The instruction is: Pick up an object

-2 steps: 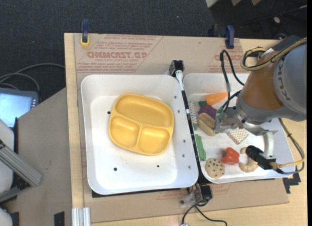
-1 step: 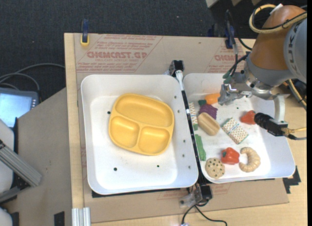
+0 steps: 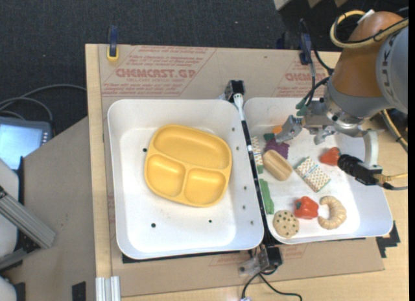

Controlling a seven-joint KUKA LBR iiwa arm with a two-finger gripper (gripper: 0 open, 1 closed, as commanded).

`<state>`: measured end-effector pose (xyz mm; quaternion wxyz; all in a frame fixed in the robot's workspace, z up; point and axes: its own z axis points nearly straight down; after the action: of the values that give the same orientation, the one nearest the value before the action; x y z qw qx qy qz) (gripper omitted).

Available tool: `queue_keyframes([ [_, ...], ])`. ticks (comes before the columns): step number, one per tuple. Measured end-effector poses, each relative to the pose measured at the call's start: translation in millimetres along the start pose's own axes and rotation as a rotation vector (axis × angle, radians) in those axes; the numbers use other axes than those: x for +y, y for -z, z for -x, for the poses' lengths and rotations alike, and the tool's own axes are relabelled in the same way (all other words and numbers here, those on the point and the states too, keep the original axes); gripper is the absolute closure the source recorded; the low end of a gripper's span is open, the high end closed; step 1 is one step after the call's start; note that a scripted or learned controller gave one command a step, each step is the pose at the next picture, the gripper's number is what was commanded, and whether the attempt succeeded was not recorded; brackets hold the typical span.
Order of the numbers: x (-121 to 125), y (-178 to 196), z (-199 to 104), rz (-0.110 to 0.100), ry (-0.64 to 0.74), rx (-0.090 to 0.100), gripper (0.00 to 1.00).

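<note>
My end effector [image 3: 310, 128] hovers over the right bin [image 3: 379, 218], its grip state unclear to me; I'd pinch the light, rigid-looking bread roll [image 3: 277, 165] across its narrow width.

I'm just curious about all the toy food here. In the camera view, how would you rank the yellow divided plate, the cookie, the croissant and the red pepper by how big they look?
Largest to smallest:
1. Yellow divided plate, by far.
2. Croissant.
3. Cookie.
4. Red pepper.
The cookie and the red pepper look close in size, so their order is unsure.

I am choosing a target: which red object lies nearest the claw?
The red piece at the right bin's far side; the other red one lies beside the cookie.
</note>
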<state>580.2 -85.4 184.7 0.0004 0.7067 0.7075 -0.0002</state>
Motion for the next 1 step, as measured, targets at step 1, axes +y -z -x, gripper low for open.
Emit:
queue_keyframes([
  [1,51.2,-104.8,34.0,0.003,-0.002,-0.001,0.0],
])
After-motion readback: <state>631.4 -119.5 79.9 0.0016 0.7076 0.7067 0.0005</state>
